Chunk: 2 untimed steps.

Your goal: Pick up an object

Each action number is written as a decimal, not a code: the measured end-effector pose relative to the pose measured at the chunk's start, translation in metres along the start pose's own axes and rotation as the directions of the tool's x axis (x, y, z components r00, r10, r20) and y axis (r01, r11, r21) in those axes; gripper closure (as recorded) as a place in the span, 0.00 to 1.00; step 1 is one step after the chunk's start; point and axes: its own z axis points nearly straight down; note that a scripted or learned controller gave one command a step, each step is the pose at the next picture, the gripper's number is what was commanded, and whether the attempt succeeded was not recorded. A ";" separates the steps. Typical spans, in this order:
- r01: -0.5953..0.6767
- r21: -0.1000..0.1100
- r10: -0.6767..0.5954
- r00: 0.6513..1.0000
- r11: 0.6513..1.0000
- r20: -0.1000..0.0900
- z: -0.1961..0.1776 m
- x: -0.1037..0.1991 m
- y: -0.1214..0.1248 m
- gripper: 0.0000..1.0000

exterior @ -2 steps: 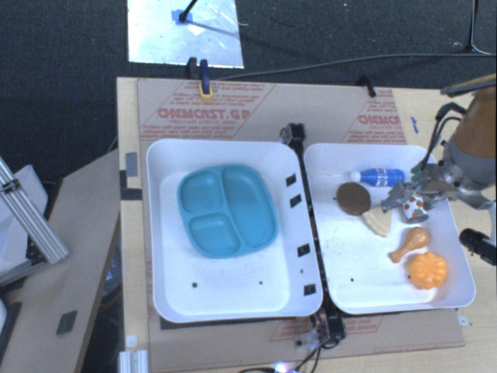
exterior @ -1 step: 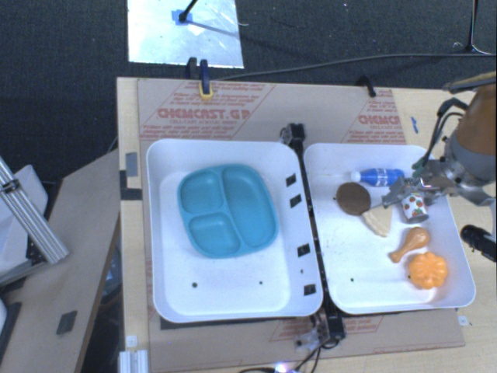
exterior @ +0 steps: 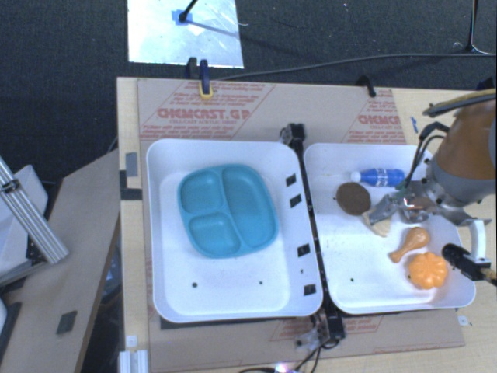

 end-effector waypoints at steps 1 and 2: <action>0.000 -0.001 0.000 1.000 1.000 0.000 0.052 0.000 0.000 0.00; 0.000 -0.006 0.000 1.000 1.000 0.002 0.038 0.000 0.002 1.00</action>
